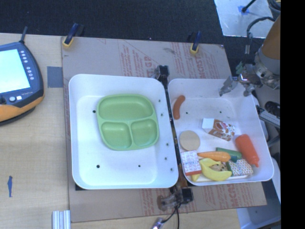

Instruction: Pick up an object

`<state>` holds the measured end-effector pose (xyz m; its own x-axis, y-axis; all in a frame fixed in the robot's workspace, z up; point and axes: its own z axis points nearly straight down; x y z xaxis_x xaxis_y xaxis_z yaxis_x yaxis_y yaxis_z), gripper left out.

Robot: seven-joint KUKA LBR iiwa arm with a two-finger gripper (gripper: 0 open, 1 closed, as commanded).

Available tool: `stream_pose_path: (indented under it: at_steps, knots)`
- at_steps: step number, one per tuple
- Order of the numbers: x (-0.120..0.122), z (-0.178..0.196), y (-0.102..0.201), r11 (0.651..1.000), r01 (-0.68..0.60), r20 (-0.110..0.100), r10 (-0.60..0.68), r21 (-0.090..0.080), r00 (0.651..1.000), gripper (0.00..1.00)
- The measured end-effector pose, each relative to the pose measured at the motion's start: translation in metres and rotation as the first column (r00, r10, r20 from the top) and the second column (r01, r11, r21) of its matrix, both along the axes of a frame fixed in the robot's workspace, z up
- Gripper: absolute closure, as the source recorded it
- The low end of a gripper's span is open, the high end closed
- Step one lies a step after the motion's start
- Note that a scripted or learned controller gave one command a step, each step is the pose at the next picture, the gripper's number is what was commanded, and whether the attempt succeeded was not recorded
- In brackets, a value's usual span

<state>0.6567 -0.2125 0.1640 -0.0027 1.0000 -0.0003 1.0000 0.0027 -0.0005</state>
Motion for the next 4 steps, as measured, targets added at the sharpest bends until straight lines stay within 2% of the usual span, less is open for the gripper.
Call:
stream_pose_path:
  at_steps: [1,2,3,4]
  knots:
    - [-0.073,-0.073,0.018,1.0,-0.002,-0.007,0.002,0.001,1.0,0.0]
    - [-0.131,-0.001,0.0,1.0,-0.001,-0.003,0.001,0.001,1.0,0.0]
    - [-0.174,-0.069,0.0,1.0,-0.001,0.008,0.001,-0.002,1.0,0.0]
    - [-0.174,-0.058,-0.001,1.0,-0.007,0.006,0.007,-0.003,1.0,1.0]
